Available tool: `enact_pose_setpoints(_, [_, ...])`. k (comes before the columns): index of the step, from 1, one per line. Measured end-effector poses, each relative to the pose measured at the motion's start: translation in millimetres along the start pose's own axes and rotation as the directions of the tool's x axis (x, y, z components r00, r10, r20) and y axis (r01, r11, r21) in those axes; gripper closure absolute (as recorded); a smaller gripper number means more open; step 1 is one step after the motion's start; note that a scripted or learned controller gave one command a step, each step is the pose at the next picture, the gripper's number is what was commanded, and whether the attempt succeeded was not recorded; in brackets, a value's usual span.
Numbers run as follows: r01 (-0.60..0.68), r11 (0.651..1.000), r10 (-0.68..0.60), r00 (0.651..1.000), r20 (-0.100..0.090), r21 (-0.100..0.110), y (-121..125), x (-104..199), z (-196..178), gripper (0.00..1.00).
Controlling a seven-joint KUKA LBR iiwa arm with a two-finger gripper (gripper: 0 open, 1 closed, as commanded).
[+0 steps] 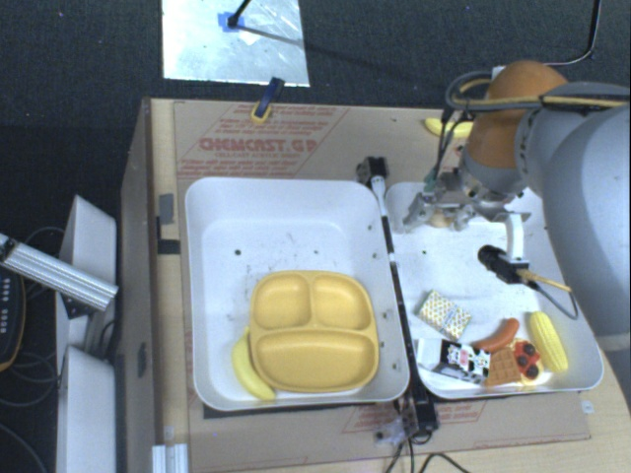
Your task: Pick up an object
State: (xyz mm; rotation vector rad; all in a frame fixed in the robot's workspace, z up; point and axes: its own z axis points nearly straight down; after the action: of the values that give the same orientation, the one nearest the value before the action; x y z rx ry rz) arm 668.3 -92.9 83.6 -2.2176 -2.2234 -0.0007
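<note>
Gripper (pixel 441 215) is low over the far left corner of the right white bin (pixel 434 264), just inside the rim that borders the other bin. Can't tell if it's spread or closed, and nothing visibly pinched. Grey arm with the orange band comes in from the right over the bin's far edge.

Pickable stuff is all clustered along the right bin's near edge, well apart from the gripper:
- small yellow-and-white checkered packet (pixel 444 313), nearest the gripper, toward the bin's left side
- black-and-white patterned flat piece (pixel 463 360) in the near left corner, just below the packet
- red sausage-shaped toy (pixel 496 335), tilted, right of the packet
- orange waffle-textured square (pixel 503 368) at the near edge, touching the patterned piece
- small red lumpy item (pixel 527 356) just beside the waffle square; can't tell what it is
- yellow corn cob toy (pixel 547 341) closest to the near right corner

Left white bin (pixel 286 215): yellow three-compartment plastic tray (pixel 314 328) against the near edge, yellow banana toy (pixel 246 368) tucked at the tray's near left corner.
</note>
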Motion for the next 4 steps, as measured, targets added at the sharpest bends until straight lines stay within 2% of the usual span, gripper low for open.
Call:
enact_pose_setpoints(1, [-0.001,1.000,0.001,1.000,0.003,-0.004,0.8,-35.7,-1.8,0.00])
enact_pose_setpoints(2, [0.001,1.000,-0.001,1.000,0.000,0.012,-2.2,-35.9,-10.6,1.00])
enact_pose_setpoints(3, [0.002,1.000,-0.002,1.000,0.001,-0.007,-16.8,42.4,-123.7,1.00])
enact_pose_setpoints(4, [0.002,1.000,-0.002,1.000,0.000,-0.003,-12.4,87.6,-103.4,1.00])
